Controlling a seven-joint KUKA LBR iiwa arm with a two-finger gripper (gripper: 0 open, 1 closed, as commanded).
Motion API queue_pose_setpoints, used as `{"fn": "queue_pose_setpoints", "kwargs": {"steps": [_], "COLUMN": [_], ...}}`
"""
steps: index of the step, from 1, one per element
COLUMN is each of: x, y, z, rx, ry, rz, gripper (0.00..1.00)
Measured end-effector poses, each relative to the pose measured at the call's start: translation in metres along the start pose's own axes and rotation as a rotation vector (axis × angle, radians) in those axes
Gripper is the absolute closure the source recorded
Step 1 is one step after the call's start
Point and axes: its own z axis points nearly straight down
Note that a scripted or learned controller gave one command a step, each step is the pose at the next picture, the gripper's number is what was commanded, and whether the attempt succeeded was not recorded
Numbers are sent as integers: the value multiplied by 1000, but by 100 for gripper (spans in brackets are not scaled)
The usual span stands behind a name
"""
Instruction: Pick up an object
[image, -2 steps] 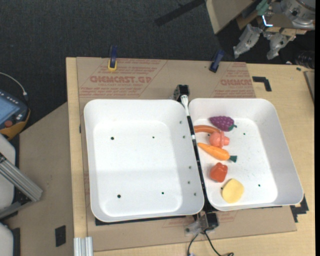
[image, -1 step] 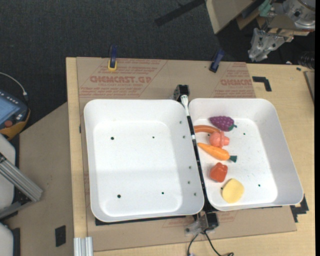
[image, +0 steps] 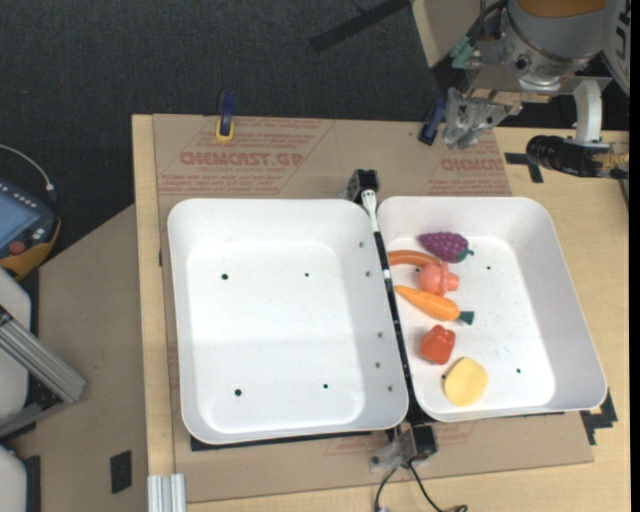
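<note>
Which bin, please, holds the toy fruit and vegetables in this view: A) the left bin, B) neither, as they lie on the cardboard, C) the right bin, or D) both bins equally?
C: the purple grapes, orange carrot, red pepper and yellow piece all lie inside the right bin, near its left wall.

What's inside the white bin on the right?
The right bin holds purple grapes, an orange carrot, a red pepper, a yellow piece and pinkish-orange pieces, partly overlapping, so those are hard to identify.
</note>
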Motion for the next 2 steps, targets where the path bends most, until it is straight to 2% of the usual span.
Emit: {"fn": "queue_pose_setpoints", "kwargs": {"steps": [1,2], "x": [17,48], "y": [-33,-66], "z": [-8,-11], "rx": [-3,-4], "ry": [-1,0], "rz": [3,0], "gripper": [100,100]}}
